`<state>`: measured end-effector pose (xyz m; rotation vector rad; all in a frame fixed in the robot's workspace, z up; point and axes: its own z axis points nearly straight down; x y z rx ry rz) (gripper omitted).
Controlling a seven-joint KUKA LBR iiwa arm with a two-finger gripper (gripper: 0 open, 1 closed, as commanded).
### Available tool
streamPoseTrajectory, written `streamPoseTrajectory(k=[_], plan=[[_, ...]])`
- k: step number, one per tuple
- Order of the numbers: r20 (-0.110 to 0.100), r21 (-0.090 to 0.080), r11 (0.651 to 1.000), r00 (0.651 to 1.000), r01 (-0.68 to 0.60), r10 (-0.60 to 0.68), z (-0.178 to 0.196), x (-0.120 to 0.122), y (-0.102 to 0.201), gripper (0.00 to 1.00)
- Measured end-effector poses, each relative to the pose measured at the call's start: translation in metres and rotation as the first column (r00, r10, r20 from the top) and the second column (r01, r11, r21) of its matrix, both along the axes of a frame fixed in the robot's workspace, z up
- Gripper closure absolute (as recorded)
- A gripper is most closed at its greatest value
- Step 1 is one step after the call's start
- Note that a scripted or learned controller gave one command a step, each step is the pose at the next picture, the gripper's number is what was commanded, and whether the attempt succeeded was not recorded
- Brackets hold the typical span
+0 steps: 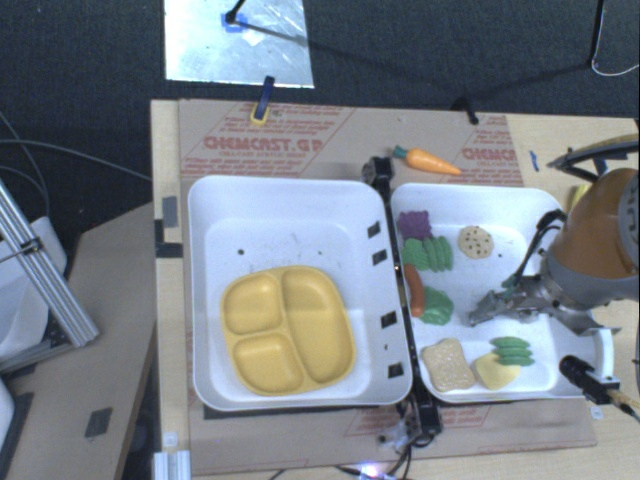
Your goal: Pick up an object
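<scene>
Presently the gripper [482, 311] hangs low in the right bin [520, 206], fingers apparently parted and gripping nothing, aimed toward the green vegetable [436, 306] at nine o'clock, presumably lining up a grasp.

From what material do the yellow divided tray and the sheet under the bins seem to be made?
The yellow divided tray looks like moulded plastic, matte: uniform colour, rounded compartment edges, soft highlights. The sheet under the bins looks like cardboard: flat brown surface with red printed lettering. Both are judged from looks alone.
</scene>
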<state>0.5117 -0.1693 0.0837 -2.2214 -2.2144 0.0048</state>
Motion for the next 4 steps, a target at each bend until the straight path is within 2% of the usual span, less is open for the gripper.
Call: streamPoseTrajectory(k=[1,2,3,4], plan=[[0.008,-0.003,1.0,1.0,0.0,0.001,0.001,-0.009,-0.039,0.0],[0.01,-0.003,1.0,1.0,-0.005,0.005,0.012,-0.007,-0.037,1.0],[0.006,-0.001,1.0,1.0,-0.007,0.007,0.0,-0.026,-0.01,1.0],[0.007,-0.002,1.0,1.0,-0.008,0.008,0.001,-0.025,0.003,1.0]])
